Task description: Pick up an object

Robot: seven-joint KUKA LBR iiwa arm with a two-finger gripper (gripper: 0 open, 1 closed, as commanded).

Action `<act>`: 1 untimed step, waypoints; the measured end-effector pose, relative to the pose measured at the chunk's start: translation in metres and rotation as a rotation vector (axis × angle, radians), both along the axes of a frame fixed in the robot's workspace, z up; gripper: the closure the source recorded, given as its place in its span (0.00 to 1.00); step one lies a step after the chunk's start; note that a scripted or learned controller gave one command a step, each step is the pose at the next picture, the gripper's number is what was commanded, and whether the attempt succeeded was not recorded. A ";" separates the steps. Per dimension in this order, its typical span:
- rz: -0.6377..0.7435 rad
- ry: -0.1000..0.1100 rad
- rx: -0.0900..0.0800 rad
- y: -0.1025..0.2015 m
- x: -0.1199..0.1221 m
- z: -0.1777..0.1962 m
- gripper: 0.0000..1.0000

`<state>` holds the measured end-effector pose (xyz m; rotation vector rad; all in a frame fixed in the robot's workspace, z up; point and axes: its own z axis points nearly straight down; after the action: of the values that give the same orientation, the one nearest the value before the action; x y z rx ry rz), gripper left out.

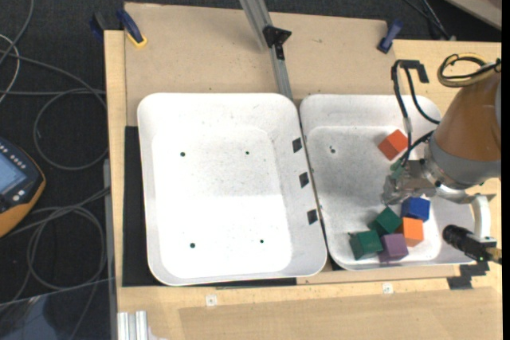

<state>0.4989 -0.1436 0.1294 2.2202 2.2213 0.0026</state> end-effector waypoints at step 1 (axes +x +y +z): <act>0.001 -0.004 -0.002 0.003 -0.008 0.052 1.00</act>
<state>0.4908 -0.1410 0.1818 2.2164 2.2191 0.0050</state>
